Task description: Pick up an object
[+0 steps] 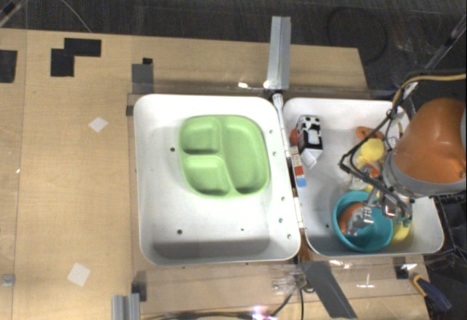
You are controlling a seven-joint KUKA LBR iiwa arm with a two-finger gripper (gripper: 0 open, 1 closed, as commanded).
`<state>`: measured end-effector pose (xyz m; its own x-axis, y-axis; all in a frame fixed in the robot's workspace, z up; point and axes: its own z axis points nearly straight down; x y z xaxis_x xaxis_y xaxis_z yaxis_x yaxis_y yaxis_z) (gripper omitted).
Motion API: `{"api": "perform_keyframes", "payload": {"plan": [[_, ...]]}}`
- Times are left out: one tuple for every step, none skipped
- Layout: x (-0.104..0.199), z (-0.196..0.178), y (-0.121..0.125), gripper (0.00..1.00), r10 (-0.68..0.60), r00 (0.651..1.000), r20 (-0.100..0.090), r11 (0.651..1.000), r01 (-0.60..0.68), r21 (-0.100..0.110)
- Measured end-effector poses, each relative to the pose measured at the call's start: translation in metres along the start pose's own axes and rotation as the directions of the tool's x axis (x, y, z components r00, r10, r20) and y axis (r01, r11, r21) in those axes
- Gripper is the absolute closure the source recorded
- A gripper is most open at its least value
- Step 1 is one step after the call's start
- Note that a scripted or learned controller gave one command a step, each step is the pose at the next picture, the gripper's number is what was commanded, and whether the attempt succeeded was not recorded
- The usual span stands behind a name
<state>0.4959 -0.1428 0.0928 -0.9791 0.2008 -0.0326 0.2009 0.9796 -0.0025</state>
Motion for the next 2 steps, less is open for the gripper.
{"api": "perform_keyframes", "payload": {"plan": [[0.002, 0.000, 0.007, 0.00, 0.043, 0.999, -0.001, 0.999, -0.043, 0.000], [0.004, 0.000, 0.020, 0.00, -0.015, 1.000, 0.000, 1.000, 0.015, 0.000]]}}
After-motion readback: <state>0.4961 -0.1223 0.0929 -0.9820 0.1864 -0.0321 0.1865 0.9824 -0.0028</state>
